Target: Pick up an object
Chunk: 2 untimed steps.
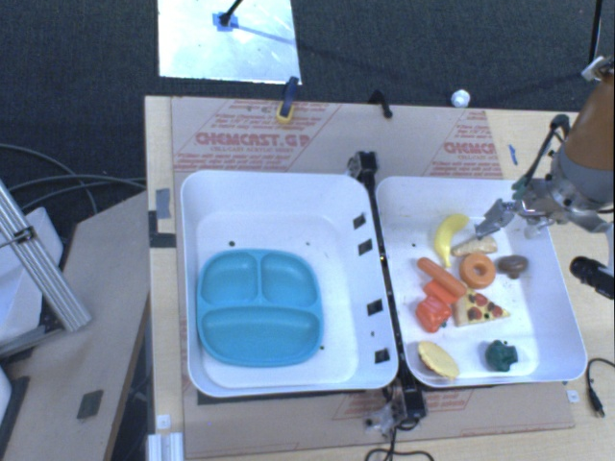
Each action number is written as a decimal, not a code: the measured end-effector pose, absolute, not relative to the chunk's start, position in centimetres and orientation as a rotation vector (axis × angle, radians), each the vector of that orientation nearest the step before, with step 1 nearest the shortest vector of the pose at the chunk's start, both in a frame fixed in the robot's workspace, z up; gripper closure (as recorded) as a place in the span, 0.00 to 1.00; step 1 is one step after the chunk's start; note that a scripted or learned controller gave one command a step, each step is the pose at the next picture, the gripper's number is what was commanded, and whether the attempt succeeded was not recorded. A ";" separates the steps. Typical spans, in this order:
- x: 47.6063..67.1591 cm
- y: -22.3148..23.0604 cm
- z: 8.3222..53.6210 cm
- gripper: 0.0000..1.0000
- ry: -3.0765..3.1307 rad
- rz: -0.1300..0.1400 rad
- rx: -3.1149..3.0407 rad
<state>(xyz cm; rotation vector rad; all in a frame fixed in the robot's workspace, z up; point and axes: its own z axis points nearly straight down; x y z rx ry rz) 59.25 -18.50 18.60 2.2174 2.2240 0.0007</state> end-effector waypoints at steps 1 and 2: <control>64.6 -20.7 8.6 0.00 2.220 0.008 2.207; 66.5 -14.7 8.3 0.00 2.239 -0.024 2.222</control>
